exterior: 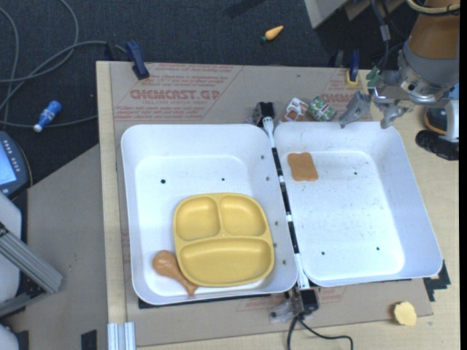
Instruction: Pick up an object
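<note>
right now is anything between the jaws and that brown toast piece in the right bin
Nothing visible blocks it. The gripper hovers over the right bin's far rim, and the toast piece lies alone on the bin floor near the divider, with bare white floor between them.

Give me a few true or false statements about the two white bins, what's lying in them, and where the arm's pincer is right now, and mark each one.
1. The yellow divided plate lies in the left bin. True.
2. The brown square piece lies in the left bin. False: it lies in the right bin, near its upper left corner.
3. The pincer is above the far edge of the right bin, with nothing between its fingers. True.
4. The brown drumstick toy rests on top of the plate. False: it lies beside the plate's lower left edge, on the bin floor.
5. The plate has three compartments. True.
</note>
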You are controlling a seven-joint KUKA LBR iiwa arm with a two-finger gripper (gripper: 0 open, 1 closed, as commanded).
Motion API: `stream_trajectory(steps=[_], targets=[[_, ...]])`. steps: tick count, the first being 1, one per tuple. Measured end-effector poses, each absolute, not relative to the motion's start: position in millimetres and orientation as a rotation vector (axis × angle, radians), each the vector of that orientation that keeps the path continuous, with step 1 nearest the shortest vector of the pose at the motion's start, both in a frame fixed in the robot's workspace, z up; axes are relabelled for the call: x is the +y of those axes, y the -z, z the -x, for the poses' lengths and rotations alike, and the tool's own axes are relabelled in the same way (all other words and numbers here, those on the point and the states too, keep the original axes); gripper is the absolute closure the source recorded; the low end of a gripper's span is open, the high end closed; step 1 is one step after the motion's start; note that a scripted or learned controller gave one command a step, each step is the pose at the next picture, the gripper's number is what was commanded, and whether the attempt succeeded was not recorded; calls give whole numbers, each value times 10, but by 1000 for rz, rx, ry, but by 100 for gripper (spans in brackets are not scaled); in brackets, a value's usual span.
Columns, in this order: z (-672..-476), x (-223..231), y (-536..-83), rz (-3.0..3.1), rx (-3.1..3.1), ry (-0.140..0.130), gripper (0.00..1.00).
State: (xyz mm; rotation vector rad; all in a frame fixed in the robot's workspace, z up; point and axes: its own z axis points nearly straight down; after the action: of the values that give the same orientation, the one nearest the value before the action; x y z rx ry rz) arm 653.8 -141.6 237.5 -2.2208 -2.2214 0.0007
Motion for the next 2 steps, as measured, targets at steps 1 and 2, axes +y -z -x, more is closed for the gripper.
stream_trajectory(steps=[1, 2], targets=[[-6551, -911, -1614, 2211, -2221, -5, 0], [-6461, -908, -798, 2217, -2216, -6, 0]])
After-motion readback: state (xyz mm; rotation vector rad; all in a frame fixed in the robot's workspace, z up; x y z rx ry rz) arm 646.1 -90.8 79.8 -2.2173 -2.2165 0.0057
